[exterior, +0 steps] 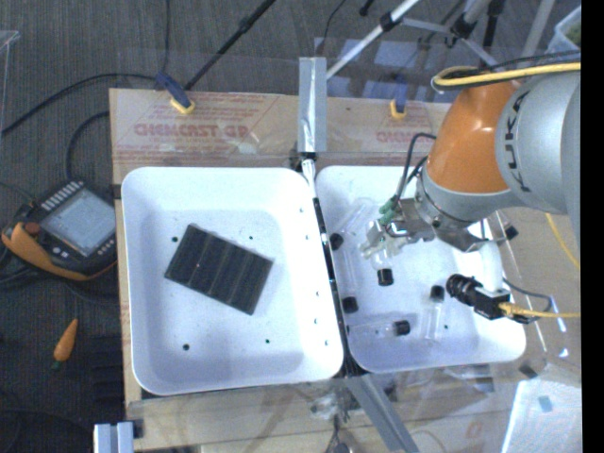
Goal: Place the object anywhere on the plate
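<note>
A dark ribbed rectangular plate lies flat and slightly turned in the left bin. The arm hangs over the right bin, and its gripper points down near that bin's upper left part, with clear plastic around its tip. Several small black objects lie loose on the right bin's floor; the nearest one sits just below the gripper, apart from it. Two others rest at the bin's left side and near its front. I see nothing held at the gripper's tip.
A grey metal post stands at the back between the bins. A black cable connector hangs from the arm over the right bin. A handheld control pendant lies on the floor at the left.
</note>
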